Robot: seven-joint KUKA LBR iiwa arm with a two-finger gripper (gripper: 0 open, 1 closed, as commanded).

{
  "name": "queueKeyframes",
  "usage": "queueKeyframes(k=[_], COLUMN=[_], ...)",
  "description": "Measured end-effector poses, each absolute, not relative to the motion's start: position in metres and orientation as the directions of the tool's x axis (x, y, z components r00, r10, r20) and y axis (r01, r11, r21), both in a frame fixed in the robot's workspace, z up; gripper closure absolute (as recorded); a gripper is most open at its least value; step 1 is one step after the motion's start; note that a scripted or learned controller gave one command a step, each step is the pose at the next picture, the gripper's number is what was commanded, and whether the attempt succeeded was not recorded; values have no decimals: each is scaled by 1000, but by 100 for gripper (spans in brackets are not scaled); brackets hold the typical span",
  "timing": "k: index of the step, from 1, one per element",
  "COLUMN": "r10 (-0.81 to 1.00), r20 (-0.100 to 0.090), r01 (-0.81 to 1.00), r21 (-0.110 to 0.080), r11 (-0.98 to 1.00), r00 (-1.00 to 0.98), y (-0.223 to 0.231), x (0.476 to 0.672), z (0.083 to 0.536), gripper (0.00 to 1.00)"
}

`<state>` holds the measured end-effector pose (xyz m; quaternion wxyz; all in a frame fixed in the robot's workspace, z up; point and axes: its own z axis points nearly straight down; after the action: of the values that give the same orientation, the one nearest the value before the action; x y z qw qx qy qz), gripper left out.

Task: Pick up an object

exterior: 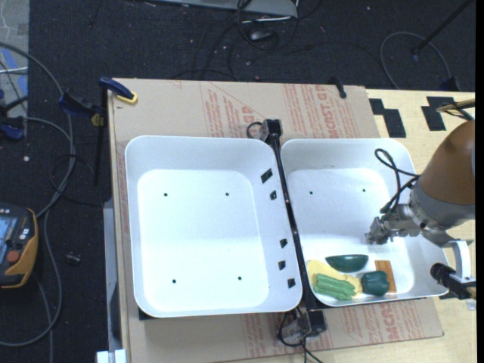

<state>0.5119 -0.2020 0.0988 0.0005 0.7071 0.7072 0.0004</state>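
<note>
Several small objects lie at the front of the right bin (333, 174). A dark green dome-shaped piece (347, 262) sits beside a yellow piece (324, 267). In front of them lie a light green ridged object (333, 286) and a teal block (374, 283). A small orange-brown piece (384, 268) lies behind the teal block. My gripper (377, 232) hangs over the right side of this bin, a little behind and to the right of the dark green piece. Nothing shows in its grasp.
The left bin (200, 225) stands beside the right one, with a black divider bar (286, 218) between them. Both rest on a cardboard sheet (227, 104). A cable (389, 165) loops from the arm (450, 180) over the right bin's back corner.
</note>
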Motion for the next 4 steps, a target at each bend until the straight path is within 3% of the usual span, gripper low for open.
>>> queueKeyframes(k=[3, 4], r10=[1000, 1000], r20=[-1, 1], r01=[1000, 1000], r21=[3, 1], r11=[1, 5], r00=[-1, -5], y=[-196, -138], x=[520, 520], z=[228, 236], gripper=[100, 100])
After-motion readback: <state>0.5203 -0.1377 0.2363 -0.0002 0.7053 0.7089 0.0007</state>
